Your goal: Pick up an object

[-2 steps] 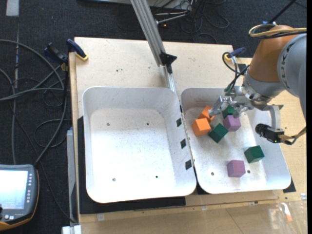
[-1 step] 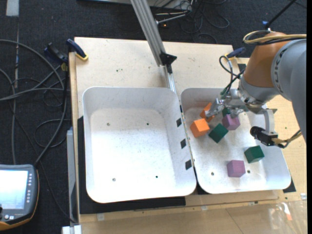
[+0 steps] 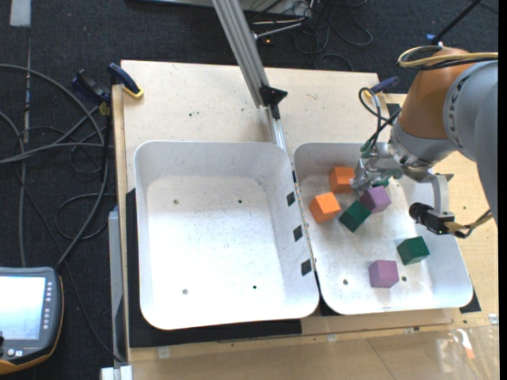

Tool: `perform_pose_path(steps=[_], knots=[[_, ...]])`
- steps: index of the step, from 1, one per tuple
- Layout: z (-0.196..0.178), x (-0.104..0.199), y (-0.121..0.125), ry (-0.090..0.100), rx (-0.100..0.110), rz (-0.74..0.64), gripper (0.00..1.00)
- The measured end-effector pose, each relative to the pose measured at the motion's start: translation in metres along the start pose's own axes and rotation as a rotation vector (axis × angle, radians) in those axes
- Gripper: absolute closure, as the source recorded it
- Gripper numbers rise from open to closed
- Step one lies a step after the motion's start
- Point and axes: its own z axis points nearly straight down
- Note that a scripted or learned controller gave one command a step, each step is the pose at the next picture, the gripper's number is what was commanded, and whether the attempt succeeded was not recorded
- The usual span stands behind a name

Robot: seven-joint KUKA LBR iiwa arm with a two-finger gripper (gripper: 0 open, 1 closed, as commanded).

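The desk (image 3: pixel 206 101) carries two bins; the left bin (image 3: pixel 150 212) sits beside the right bin (image 3: pixel 444 291), which holds the blocks. The arm (image 3: pixel 451 109) reaches in from the right, its hand (image 3: pixel 369 182) low over a tight cluster: two orange blocks (image 3: pixel 325 207) (image 3: pixel 341 177), a green block (image 3: pixel 354 214) and a purple block (image 3: pixel 379 198). Another green block (image 3: pixel 413 250) and purple block (image 3: pixel 383 273) lie nearer, well apart. Whether the hand is clenched or released, I cannot tell. This looks like the reaching step; next it likely needs to settle on one block and lift.
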Motion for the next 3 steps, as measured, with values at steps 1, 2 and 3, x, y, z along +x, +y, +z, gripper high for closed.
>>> perform_pose_path(steps=[1, 2, 3], knots=[[-0.062, 0.004, -0.001, 0.007, 0.013, -0.003, 1.00], [-0.127, 0.004, 0.006, 0.006, 0.011, -0.004, 1.00], [-0.127, 0.004, 0.007, 0.007, 0.018, -0.003, 1.00]])
